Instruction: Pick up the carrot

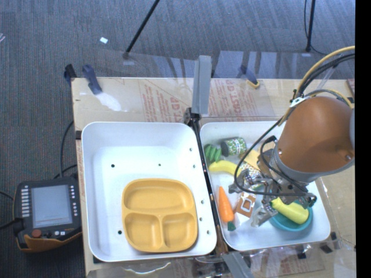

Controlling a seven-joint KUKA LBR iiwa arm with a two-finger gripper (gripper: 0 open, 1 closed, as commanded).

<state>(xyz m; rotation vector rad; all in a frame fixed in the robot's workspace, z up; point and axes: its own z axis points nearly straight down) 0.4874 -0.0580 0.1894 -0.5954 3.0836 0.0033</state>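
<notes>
The carrot is orange with a green tip and lies along the left side of the right bin, pointing toward the front edge. My gripper hangs below the orange wrist band, low over the middle of the right bin and to the right of the carrot. A small orange-and-white box lies between them. The gripper is apart from the carrot, and nothing shows held in it.
In the right bin are a yellow banana, a green vegetable, a small can, and a blue bowl holding a yellow item. A yellow divided plate sits in the left bin. A pendant lies at far left.
</notes>
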